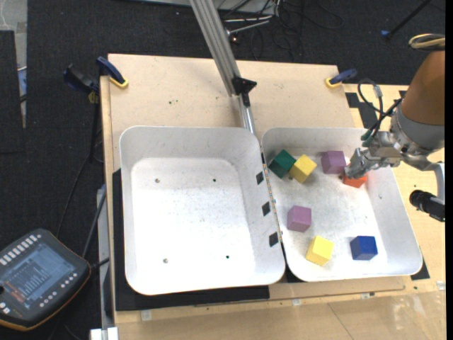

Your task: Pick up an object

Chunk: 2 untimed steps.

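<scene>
A handheld pendant point(34, 280) lies beside the bench point(177, 91).

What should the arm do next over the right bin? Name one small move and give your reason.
Probably a short, straight descent onto the orange block. The gripper sits directly over it at the far right side of the right bin, and part of the block peeks out beneath. The purple block lies close on the left, so drifting sideways risks bumping it.
</scene>
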{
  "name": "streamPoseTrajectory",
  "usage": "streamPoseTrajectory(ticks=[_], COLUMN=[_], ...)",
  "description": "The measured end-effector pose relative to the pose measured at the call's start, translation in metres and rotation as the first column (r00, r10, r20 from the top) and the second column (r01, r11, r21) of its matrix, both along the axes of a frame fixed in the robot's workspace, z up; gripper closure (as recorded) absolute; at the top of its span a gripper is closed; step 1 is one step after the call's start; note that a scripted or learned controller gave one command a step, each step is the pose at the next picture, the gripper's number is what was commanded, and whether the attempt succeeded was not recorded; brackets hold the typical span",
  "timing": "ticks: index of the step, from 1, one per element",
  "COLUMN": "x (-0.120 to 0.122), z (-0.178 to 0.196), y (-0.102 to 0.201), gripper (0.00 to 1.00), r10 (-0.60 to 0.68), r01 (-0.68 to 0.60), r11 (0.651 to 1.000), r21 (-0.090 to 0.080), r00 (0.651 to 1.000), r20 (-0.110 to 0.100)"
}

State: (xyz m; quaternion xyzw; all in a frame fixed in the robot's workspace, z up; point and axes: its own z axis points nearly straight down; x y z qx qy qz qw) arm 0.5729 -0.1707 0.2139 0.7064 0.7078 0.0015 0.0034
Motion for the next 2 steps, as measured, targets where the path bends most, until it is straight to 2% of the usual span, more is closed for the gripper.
streamPoseTrajectory(ticks=[2], x=[0.032], z=[0.020], y=[0.104], gripper=[1.00], r10=[0.006], r01=[-0.006], r11=[1.000], r21=[0.004], r00=[1.000], r20=[-0.004])
